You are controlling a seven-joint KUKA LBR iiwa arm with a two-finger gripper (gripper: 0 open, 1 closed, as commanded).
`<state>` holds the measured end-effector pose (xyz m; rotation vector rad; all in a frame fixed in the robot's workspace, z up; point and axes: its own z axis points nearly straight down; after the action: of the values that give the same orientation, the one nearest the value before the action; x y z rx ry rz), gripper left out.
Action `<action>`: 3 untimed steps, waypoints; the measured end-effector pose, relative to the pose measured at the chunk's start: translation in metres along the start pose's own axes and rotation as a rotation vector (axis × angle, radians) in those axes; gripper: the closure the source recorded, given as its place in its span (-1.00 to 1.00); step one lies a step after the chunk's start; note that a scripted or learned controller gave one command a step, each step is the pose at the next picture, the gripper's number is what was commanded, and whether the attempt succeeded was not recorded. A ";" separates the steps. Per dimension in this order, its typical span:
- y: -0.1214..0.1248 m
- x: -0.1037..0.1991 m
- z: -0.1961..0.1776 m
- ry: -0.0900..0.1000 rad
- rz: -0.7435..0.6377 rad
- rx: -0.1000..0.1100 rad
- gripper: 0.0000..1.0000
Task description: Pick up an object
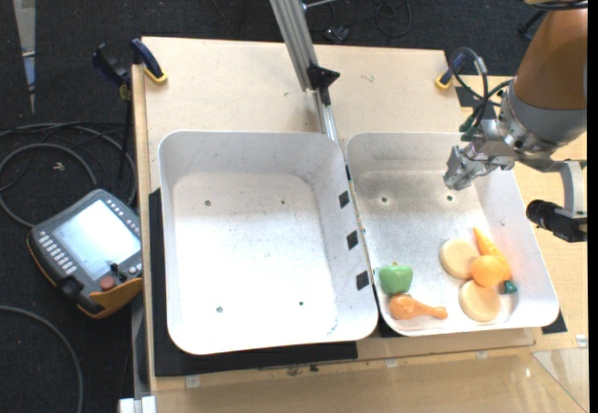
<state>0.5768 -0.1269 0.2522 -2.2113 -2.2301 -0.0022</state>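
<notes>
A grey control pad (86, 250) with a screen is seen on the floor by the bench's left edge. Yellow clamps (149, 65) are fixed at the bench's far corners.

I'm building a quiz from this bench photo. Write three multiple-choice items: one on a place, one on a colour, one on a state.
1. The toys lie in which bin?
A. left
B. right
C. both

2. What colour is the apple?
A. green
B. red
C. blue

3. The gripper is
A. resting on the apple
B. over bare floor at the right bin's far end
C. in the left bin

Answers:
1 B, all cluster in the right bin's near corner.
2 A, the apple is green.
3 B, the gripper is apart from the toys.
</notes>
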 end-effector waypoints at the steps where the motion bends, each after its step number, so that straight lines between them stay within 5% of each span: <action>1: 0.010 0.045 -0.003 -0.001 0.000 -0.001 1.00; 3: 0.034 0.156 0.012 0.000 0.000 -0.001 1.00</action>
<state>0.6093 0.0296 0.2407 -2.2122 -2.2308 -0.0037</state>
